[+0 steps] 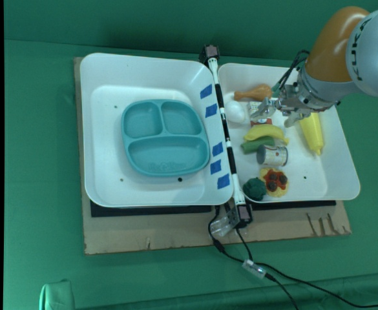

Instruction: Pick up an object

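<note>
You have two white bins (105, 134), one teal divided plate (165, 137), one banana (266, 132), one drumstick (253, 94), one can (272, 155), one broccoli floret (254, 188), and one yellow bottle (313, 133).

The grey arm (376, 50) is seen reaching in from the right edge of the view, its orange band (334, 41) bent downward above the wrist. The wrist is angled down and to the left, over the upper part of the right bin (344, 173), the one landmark against which its position can be read. The gripper (269, 106) is held low within that bin, near its upper left corner; the set of its tips cannot be made out.
</note>
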Tool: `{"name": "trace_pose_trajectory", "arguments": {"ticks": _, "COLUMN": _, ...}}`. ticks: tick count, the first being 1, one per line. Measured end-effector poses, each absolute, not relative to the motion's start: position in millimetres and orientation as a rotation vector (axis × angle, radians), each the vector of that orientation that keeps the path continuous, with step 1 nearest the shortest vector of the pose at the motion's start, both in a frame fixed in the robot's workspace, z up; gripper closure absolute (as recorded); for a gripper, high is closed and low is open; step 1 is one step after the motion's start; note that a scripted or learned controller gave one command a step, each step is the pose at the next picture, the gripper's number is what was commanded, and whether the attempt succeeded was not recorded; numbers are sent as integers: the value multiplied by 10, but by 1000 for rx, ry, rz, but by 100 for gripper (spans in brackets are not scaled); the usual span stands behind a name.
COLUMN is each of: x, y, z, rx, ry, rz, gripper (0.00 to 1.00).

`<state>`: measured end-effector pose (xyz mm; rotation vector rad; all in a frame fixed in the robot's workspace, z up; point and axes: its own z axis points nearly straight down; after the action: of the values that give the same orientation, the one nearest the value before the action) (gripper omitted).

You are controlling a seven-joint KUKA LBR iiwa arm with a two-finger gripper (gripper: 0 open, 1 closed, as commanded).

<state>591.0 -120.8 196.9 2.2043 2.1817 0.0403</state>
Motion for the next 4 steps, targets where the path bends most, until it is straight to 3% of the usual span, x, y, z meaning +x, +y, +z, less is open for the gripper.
{"name": "trace_pose_trajectory", "arguments": {"ticks": 1, "x": 5937, "y": -1221, "z": 2129, "rx": 2203, "ry": 2169, "rz": 54, "gripper": 100}}
{"name": "trace_pose_trajectory", "arguments": {"ticks": 2, "x": 5937, "y": -1219, "z": 2129, "rx": 2203, "ry": 2169, "rz": 54, "gripper": 0}}
{"name": "trace_pose_trajectory", "arguments": {"ticks": 3, "x": 5962, "y": -1243, "z": 2286, "rx": 2200, "ry": 2154, "rz": 64, "gripper": 100}}
{"name": "trace_pose_trajectory", "arguments": {"ticks": 4, "x": 5961, "y": -1241, "z": 2285, "rx": 2200, "ry": 2155, "rz": 64, "gripper": 0}}
